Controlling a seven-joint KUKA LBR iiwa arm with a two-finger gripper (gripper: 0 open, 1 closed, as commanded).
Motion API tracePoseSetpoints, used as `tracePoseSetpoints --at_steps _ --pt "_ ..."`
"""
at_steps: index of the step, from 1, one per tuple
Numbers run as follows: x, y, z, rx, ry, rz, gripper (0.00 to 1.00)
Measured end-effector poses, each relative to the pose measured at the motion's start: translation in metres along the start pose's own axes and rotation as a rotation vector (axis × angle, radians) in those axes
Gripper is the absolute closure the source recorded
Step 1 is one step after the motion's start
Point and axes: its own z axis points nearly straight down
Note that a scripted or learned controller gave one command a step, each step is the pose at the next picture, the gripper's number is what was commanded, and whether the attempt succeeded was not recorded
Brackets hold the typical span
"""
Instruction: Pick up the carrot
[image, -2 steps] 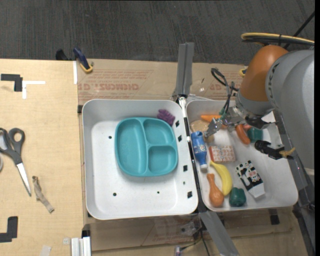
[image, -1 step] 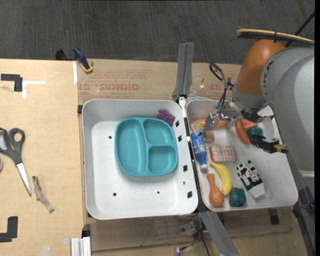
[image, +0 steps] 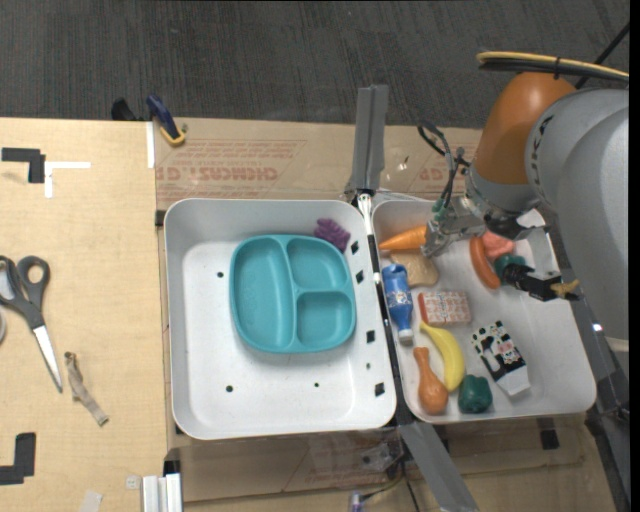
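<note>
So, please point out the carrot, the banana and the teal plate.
carrot (image: 403, 239), camera view, middle of its orange body.
banana (image: 446, 353), camera view, middle of its curve.
teal plate (image: 258, 290), camera view, its large left compartment.

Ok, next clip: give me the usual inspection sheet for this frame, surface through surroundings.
Surface: two white bins; left bin, right bin.
Job's things: carrot lying at the right bin's top-left corner, thick end beside the gripper.
Clutter: teal divided plate and purple item in the left bin; blue bottle, banana, green item, cow-patterned carton in the right.
Grippers: gripper low by the carrot; grasp not discernible.
Cables: dark cables along the wrist.
Surroundings: scissors on the bench, left.
</note>
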Motion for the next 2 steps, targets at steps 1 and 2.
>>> tracePoseSetpoints --at_steps 1,2 --pt "0.0002 0.0002 0.0 0.0 0.0 0.0 0.0" --pt "0.0019 0.0022 0.0093 -0.008 0.002 0.108 0.0"
